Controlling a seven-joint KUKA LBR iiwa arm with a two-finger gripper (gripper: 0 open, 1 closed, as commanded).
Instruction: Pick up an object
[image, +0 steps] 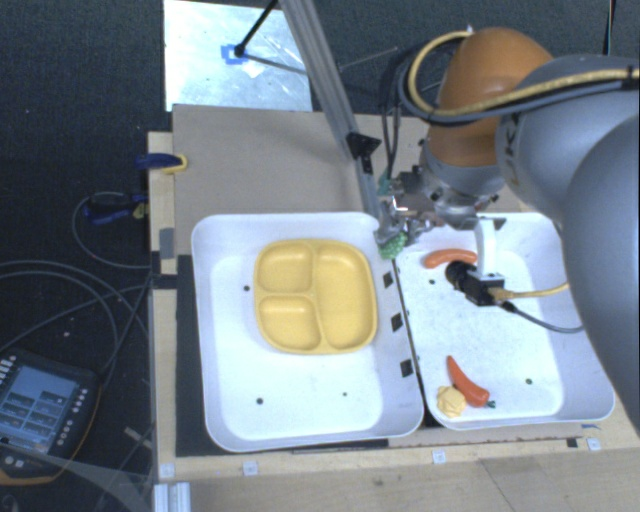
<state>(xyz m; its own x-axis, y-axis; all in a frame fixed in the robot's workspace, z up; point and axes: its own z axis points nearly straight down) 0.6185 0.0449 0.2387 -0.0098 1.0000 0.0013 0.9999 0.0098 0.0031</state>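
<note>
Camera view: left bin (215, 330) holds a yellow divided plate (315, 297), right bin (540, 350) a sausage (450, 257), carrot (466, 380) and yellow lump (451, 401); the gripper (398, 225), opening impossible to tell, sits by a green thing (391, 243) at their shared rim.

A yellow divided plate (316, 296) lay flat in the left bin (225, 340). In the right bin (540, 380), an orange sausage (440, 259) lay at the back and a carrot (467, 381) touched a yellow lump (451, 401) in front. A green scrap (391, 244) sat between the bins.

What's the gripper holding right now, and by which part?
Cannot tell: a small green thing sits right under the gripper, but any hold is unclear.
</note>
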